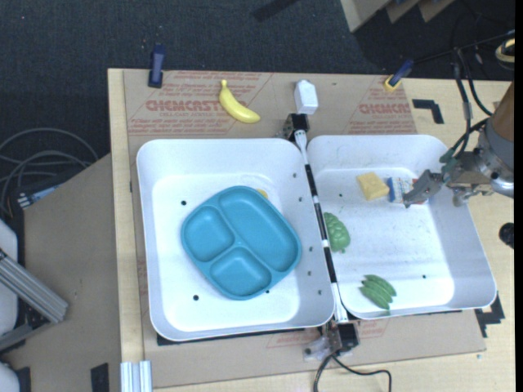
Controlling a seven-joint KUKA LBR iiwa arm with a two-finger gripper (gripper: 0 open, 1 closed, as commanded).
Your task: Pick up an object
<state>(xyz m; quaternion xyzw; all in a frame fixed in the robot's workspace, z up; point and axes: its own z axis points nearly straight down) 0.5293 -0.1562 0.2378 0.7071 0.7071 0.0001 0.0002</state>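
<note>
Your gripper (418, 191) hovers low in right bin (466, 243), beside yellow block (373, 186) and small blue-white item (395, 189), likely lining up for pickup; finger state unclear.

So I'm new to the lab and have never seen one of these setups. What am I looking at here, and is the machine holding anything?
This is one camera fixed above a workbench, looking down at a slant. Two shallow white bins sit side by side. The left bin holds a blue divided plate. The right bin holds a yellow block, a small blue-and-white item beside it, and two green toy vegetables. A toy banana lies on the bench behind the bins. The robot arm reaches in from the right; its gripper sits over the right bin, next to the blue-and-white item. I can't see anything between its fingers, so it doesn't appear to hold anything.
</note>
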